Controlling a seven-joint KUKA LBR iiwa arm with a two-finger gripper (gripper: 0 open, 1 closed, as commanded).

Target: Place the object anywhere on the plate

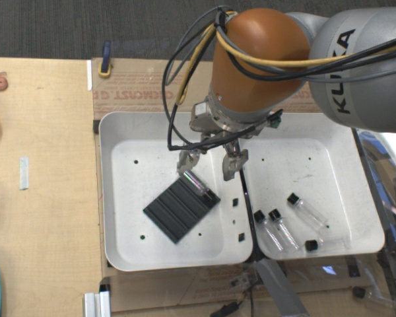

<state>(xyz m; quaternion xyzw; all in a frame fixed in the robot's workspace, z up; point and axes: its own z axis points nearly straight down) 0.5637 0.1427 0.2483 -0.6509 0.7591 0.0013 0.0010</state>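
Camera view shows my pincer point(210, 166) spread wide above the left bin point(119, 197), its left fingertip point(187, 164) at a clear tube point(196, 182) lying on the far corner of the black ribbed plate point(180, 208).

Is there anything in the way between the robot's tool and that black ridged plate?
Nothing visible stands in the way. The tool hangs right over the upper corner of the black ridged plate in the left bin. A small clear tube lies on that corner, just under the left finger. The other vials lie in the right bin.
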